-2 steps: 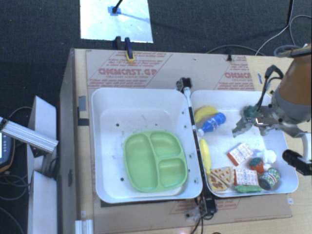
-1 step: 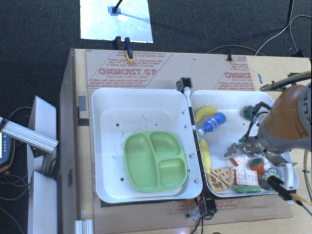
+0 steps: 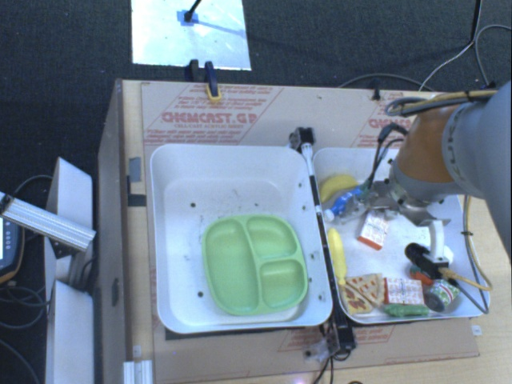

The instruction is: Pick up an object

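My gripper (image 3: pixel 370 208) hangs low over the upper middle of the right bin (image 3: pixel 468 314), under the grey wrist and orange band. A small white and orange carton (image 3: pixel 374 232) lies just below it, and I cannot tell whether they touch. Left of the gripper are a round yellow fruit (image 3: pixel 339 186) and a small blue and white item (image 3: pixel 337 207). A banana (image 3: pixel 337 254) lies along the bin's left wall. Nothing shows between the gripper and the bin floor that I can call held.
Along the right bin's front edge lie a pizza slice toy (image 3: pixel 362 290), a red box (image 3: pixel 402 291), a green pod (image 3: pixel 405 311) and a small can (image 3: pixel 442 296). The left bin (image 3: pixel 180 174) holds a green divided plate (image 3: pixel 254 262). The arm covers the right bin's far right.
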`<state>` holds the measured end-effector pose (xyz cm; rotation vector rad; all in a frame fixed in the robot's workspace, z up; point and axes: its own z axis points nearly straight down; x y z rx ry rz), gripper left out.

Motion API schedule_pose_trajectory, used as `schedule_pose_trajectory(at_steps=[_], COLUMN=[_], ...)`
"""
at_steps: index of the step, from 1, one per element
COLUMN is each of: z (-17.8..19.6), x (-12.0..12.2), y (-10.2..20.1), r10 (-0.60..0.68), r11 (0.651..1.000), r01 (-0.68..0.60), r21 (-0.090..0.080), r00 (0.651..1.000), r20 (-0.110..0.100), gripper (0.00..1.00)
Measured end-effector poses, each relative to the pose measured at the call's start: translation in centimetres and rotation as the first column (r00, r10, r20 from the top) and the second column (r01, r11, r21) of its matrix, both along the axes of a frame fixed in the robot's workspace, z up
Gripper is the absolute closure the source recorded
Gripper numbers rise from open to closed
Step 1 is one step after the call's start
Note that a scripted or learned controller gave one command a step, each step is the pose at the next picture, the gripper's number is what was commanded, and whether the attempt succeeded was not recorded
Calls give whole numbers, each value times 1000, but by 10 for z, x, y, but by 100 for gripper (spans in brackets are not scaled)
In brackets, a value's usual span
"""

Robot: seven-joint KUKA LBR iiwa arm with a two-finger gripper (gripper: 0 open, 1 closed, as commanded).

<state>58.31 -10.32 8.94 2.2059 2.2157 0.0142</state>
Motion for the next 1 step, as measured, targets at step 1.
schedule_pose_trajectory(at_steps=[1], z=[0], x=[-36], y=[3], r10=[-2], r11=[1000], r01=[2], r21=[-1], r00=[1000], r20=[0], gripper=[0])
